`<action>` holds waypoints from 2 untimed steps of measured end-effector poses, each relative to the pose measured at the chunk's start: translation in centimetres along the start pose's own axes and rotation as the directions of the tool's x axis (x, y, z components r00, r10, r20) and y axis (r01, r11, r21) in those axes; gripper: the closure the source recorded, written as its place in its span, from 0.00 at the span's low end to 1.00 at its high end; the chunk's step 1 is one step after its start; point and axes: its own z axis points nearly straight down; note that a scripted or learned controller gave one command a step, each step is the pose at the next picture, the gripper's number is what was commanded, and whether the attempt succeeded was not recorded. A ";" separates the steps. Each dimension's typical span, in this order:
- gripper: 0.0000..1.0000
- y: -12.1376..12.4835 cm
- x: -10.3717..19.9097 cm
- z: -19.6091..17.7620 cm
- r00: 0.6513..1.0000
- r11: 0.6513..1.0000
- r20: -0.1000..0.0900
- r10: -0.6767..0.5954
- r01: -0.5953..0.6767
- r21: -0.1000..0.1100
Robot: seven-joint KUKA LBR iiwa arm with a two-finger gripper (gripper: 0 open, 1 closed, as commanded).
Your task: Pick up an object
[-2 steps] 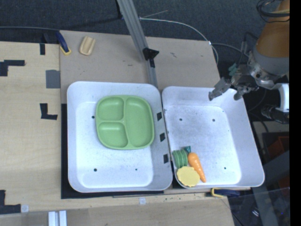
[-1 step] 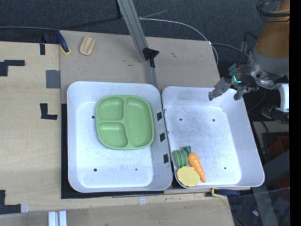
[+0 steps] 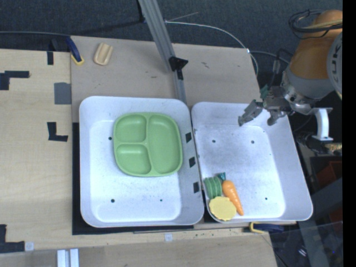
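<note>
the likeliest things to pick are 3 small toy foods bunched together: an orange carrot (image 3: pixel 233 196), a green ridged piece (image 3: pixel 212 186) touching its side, and a pale yellow disc (image 3: pixel 222 208) just under both. they sit in the near corner of the right bin (image 3: pixel 289 166), well below the gripper (image 3: pixel 260 115) and a little to its left, probably because the bin wall stopped them there. the gripper hangs over the far edge of that bin with its 2 fingers spread apart and nothing between them, poised for a descent. left of the gripper, in the other bin (image 3: pixel 89 166), lies a green divided plate (image 3: pixel 148 143), flat.
</note>
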 end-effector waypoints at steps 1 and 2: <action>0.00 -0.2 -0.8 4.8 1.000 1.000 0.000 0.001 -0.001 0.001; 0.00 -0.8 -1.6 10.6 1.000 1.000 -0.001 0.001 -0.001 0.003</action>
